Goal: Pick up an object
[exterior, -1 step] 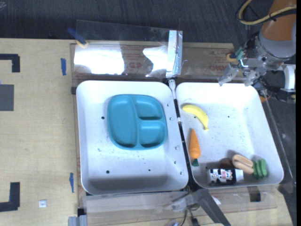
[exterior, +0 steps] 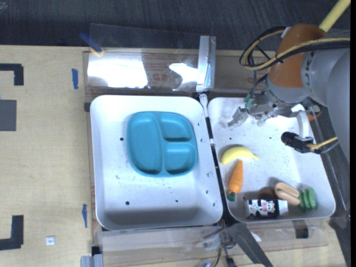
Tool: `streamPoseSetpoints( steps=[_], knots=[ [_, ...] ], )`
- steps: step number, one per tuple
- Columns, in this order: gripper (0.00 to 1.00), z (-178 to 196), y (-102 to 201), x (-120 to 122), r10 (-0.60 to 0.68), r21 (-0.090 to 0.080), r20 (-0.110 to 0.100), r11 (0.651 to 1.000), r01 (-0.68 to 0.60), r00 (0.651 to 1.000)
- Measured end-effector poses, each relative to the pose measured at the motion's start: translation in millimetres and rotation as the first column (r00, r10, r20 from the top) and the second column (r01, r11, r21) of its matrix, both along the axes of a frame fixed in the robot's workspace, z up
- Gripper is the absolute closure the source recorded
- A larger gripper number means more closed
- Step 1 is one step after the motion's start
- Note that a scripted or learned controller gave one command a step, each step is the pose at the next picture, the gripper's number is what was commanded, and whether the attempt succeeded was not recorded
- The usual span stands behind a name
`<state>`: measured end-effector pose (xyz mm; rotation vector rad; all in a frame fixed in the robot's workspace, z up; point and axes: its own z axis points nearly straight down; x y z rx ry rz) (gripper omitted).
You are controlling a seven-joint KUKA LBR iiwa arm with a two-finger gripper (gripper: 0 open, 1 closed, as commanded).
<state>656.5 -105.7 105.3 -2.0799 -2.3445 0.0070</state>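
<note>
Your gripper [exterior: 240, 117] hangs empty, fingers apart, over the right bin [exterior: 317, 174]; next, lower onto the banana [exterior: 238, 154]

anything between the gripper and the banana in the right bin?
Nothing visible. The two-finger gripper hangs over the back of the shallow white right bin; the yellow toy banana lies nearer the camera, with bare bin floor between them. The orange toy carrot touches the banana's near side, away from the gripper.
</note>
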Motion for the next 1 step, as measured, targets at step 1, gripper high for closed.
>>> streamPoseSetpoints(
  steps=[1],
  knots=[
    [0.00, 127.9, -38.2, 12.1, 0.279, -0.007, 0.018, 0.960, -0.279, 0.960]
  ],
)
